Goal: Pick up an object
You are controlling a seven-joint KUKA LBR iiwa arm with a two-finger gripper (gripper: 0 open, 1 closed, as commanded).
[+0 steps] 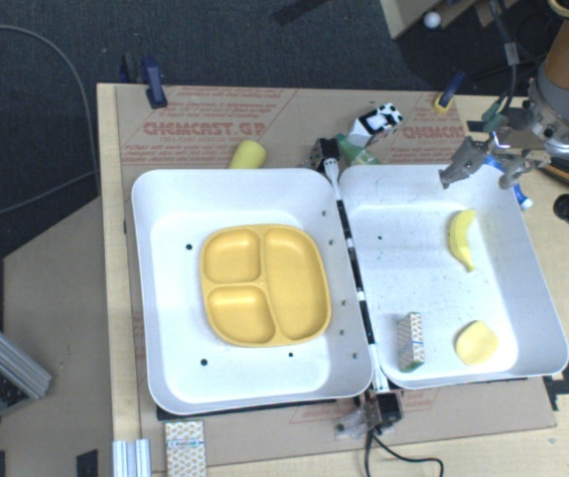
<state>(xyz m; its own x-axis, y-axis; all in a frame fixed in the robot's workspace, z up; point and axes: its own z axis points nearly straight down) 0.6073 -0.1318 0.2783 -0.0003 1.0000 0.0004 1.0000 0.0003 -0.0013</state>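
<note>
The right bin (pixel 532 256) holds a yellow banana (pixel 461 238), a pale yellow rounded object (pixel 476 342) and a small patterned box (pixel 410 341). My gripper (pixel 488 179) hangs over the bin's far edge, just above and behind the banana. Its two fingers (pixel 458 172) are spread open with nothing between them. The banana lies apart from the gripper, a short way toward the front.
A yellow divided plate (pixel 264 284) lies in the left bin (pixel 155 266). Behind the bins on the cardboard sit a yellow piece (pixel 248 154) and a black-and-white item (pixel 378 122). Blue clamps (pixel 152 80) grip the board's far edge.
</note>
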